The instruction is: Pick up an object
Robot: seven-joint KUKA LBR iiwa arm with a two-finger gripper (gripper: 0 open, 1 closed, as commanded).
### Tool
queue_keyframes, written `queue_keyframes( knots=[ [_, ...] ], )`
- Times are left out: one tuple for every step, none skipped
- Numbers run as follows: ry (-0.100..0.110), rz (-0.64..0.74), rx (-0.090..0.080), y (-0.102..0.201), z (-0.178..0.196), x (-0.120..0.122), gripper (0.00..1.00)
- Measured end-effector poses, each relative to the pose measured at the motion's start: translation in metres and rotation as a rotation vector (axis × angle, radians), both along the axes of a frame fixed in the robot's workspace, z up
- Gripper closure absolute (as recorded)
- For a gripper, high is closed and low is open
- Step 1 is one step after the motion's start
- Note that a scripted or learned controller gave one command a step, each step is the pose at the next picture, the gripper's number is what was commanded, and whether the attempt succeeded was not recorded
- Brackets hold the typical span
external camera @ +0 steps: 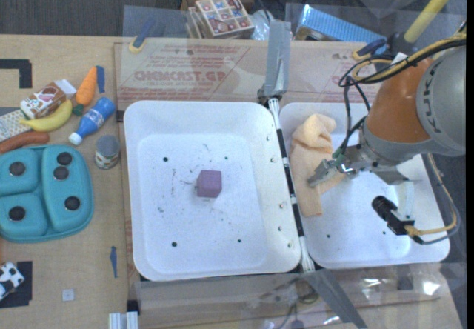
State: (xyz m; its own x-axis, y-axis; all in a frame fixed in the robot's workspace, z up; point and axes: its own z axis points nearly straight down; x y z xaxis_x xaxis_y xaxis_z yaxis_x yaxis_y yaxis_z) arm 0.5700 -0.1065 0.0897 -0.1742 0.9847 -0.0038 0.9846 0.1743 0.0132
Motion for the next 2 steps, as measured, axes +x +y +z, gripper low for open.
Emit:
queue_keyframes(
  knots=[
    [0.003, -0.055, 0.001, -0.002, 0.000, 0.031, 0.00],
    [0.004, 0.058, -0.002, 0.000, -0.001, 0.062, 0.00]
  ],
)
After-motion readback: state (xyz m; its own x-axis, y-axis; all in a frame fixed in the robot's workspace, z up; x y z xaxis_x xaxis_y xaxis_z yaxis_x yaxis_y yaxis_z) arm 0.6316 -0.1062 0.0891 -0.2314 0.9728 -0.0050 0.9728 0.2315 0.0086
